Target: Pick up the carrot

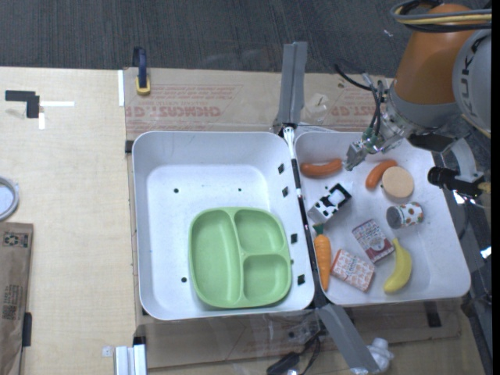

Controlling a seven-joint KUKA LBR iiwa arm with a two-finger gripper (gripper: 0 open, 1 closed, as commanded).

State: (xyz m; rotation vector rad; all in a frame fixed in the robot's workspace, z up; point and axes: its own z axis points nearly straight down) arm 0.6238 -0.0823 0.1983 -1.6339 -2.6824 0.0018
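Camera view: carrot [323, 257] well apart from jaws [355, 155], their state unclear.

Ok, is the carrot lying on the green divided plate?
No, the carrot lies in the right bin against its left wall; the green plate is in the left bin.

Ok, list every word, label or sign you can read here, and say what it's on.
"CHEMICALS GR...", red print seen upside down and mirrored, only partly legible, on the cardboard sheet behind the bins.
A recycling symbol on the brown paper bag at the left edge.
Print on the two small snack packets in the right bin: too small to read.
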